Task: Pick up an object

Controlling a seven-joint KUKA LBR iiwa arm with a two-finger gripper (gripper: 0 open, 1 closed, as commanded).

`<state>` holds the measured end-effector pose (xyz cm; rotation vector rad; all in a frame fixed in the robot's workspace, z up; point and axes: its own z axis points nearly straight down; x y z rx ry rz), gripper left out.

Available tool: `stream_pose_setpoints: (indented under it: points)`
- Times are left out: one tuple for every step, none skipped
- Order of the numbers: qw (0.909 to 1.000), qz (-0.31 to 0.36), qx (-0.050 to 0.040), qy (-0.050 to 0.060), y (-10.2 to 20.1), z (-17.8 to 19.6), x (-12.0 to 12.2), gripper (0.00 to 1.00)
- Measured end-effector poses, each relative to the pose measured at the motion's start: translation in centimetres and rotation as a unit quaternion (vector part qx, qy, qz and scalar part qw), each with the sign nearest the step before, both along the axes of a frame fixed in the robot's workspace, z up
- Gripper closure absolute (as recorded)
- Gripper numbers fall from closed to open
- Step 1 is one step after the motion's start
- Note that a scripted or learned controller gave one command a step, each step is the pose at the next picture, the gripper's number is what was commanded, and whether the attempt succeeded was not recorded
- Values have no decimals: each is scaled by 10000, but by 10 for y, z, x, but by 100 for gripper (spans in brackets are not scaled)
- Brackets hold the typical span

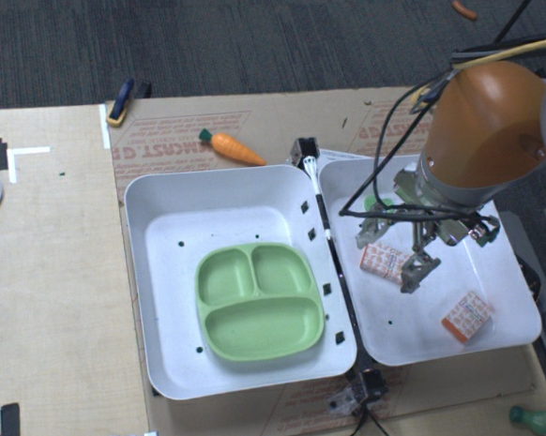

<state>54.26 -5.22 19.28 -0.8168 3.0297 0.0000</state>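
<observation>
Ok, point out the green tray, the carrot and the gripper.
Green tray (pixel 258 301): camera view, on its centre divider.
Carrot (pixel 235 149): camera view, mid orange body.
Gripper (pixel 416 269): camera view, at its tip.

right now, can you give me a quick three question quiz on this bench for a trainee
1. True or false: the green divided plate lies in the left bin.
2. Which item lies outside both bins, on the cardboard behind them? A) the toy carrot B) a red and white packet C) the plate
3. How many red and white packets lie in the right bin?

Key
1. True.
2. A. The carrot lies behind the left bin.
3. Two: one packet just left of the hand, touching or nearly so, and the other packet near the bin's front right corner.
</observation>
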Motion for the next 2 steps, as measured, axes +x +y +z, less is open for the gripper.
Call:
stream_pose_setpoints:
  points:
    - [9969, 788, -3, 2, -7, 0, -41, 0]
    - [9945, 1048, -1, 6, -53, -66, -10, 0]
